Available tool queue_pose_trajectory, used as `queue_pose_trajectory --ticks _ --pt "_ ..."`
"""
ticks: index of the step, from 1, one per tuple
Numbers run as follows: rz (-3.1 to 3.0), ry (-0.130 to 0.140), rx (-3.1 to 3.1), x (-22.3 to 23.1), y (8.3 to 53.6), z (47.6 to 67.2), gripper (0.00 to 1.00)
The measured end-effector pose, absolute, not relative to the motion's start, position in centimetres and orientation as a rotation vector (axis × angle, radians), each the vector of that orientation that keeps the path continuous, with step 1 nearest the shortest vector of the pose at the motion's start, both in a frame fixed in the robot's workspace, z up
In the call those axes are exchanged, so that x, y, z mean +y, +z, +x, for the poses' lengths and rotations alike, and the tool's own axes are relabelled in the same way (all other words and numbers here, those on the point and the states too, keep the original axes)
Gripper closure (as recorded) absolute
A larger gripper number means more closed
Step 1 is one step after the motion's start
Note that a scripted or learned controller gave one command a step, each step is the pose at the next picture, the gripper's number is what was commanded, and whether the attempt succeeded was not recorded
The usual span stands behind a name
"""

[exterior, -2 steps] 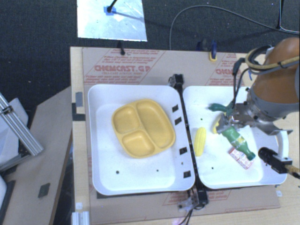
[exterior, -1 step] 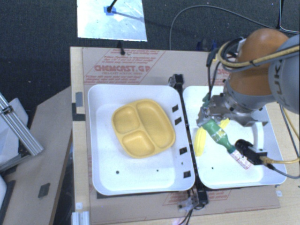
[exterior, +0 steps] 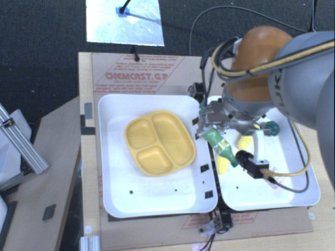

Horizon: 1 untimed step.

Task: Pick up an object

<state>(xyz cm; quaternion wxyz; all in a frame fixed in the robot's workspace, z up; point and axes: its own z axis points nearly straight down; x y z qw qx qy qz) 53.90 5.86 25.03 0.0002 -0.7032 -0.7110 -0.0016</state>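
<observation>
The gripper (exterior: pixel 210 131) is hovering over the seam between the bins, seemingly gripping a green bottle (exterior: pixel 222 146) hanging aslant below it. Light, stiff and slick, it is probably best pinched across its body. A yellow tray (exterior: pixel 159 141) is lying in the left bin (exterior: pixel 115 192).

Two white bins (exterior: pixel 112 203), the left one holding a plain yellow divided plate (exterior: pixel 159 141), the right one a green bottle-shaped object (exterior: pixel 221 145), yellow corn pieces (exterior: pixel 245 140) and a teal item (exterior: pixel 271 128), under a grey arm (exterior: pixel 306 77) with an orange band (exterior: pixel 259 61).
</observation>
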Motion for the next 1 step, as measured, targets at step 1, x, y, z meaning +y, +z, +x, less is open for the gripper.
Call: queue_pose_trajectory --ticks 1 --pt "-2.209 -0.002 -2.232 10.91 22.6 55.68 1.0"
